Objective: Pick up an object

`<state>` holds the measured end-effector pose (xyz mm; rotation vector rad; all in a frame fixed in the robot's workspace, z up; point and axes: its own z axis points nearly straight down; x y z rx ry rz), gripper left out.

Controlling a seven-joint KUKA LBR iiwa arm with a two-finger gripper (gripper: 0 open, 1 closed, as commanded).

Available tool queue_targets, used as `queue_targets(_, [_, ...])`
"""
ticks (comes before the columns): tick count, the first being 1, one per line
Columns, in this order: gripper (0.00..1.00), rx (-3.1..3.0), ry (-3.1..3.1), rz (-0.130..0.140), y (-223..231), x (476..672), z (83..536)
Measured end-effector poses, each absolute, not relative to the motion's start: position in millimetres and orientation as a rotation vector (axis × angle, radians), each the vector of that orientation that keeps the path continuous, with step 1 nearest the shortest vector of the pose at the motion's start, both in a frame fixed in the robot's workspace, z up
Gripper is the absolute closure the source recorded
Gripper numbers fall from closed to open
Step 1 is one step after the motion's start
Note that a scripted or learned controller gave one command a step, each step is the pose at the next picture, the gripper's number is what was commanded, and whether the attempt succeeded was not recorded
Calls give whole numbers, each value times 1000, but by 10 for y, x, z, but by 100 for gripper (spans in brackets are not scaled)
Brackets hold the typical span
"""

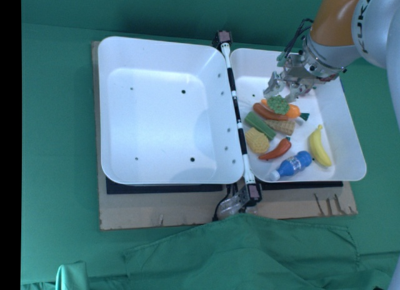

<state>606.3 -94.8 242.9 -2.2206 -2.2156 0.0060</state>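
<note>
Beneath the pincer [283, 90], grip unreadable, the right bin [350, 157] holds one banana [320, 147], one bottle [292, 165] and one carrot [287, 109].

I see glossy smooth plastic bins [162, 64], matt green cloth [62, 157] over the bench, rough brown cardboard [156, 217], shiny plastic banana [320, 147].
</note>
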Motion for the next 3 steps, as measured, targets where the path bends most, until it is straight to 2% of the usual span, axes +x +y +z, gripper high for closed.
queue_targets(1, [0, -2228, -2220, -2, -964, 6078, 2481])
queue_targets(2, [0, -2230, -2226, -7, -1070, 6669, 1797])
queue_targets(3, [100, -2242, -2230, -21, -1079, 6686, 2001])
